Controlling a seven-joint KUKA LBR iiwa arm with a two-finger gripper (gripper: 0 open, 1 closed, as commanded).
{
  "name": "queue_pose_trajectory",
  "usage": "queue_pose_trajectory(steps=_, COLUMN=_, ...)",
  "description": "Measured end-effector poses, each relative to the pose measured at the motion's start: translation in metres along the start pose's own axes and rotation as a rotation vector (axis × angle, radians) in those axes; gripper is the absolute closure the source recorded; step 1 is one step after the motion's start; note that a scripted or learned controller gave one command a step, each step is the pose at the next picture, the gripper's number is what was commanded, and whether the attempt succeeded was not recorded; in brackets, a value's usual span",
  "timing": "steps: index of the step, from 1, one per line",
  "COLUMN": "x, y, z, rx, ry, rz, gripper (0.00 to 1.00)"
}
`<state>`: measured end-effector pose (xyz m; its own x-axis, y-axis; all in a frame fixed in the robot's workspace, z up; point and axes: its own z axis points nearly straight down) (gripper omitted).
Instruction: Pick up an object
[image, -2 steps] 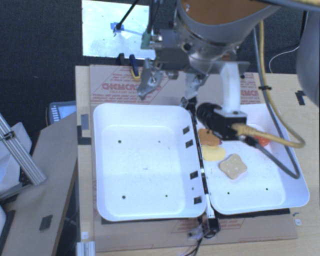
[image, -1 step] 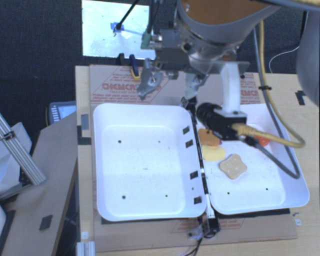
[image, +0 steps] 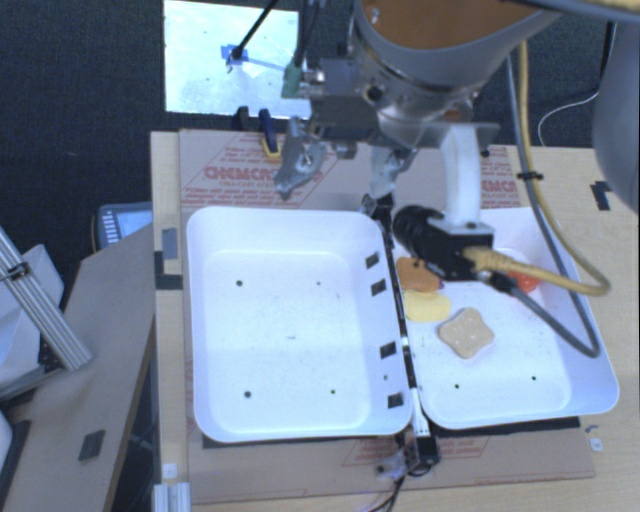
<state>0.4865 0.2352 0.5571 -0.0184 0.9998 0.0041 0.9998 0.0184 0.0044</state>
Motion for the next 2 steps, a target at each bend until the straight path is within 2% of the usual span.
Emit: queue_pose_trajectory(steps=2, x=0.0, y=0.0, z=0.0, rx=0.0, ry=0.0, rz=0.0, gripper=0.0)
